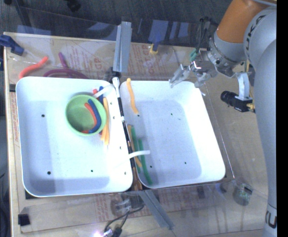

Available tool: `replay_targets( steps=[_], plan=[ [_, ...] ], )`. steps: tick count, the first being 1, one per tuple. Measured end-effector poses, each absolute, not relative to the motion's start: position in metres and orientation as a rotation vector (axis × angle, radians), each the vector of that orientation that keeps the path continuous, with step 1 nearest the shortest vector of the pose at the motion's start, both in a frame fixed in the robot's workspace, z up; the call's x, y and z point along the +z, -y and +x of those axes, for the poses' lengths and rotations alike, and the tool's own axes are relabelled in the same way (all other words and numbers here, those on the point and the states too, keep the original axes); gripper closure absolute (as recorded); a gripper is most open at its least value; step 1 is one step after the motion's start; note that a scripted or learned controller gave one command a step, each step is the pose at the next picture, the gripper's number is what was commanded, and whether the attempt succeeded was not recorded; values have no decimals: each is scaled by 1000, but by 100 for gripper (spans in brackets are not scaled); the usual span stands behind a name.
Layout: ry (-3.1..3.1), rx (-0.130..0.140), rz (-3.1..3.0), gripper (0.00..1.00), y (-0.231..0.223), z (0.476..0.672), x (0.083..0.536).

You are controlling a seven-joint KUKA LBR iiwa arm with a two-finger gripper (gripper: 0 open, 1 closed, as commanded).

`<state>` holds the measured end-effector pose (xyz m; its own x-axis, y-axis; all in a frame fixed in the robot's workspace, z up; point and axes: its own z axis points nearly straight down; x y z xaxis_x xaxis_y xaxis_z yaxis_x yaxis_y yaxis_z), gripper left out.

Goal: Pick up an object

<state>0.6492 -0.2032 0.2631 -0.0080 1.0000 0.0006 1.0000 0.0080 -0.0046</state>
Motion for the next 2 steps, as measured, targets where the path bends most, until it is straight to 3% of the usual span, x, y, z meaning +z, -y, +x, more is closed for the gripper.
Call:
replay_targets(
  steps=[1,2],
  plan=[
    [2564,2,-1809,0,169,655,99],
    [2389,15,-2056,0,109,657,95]
  ],
)
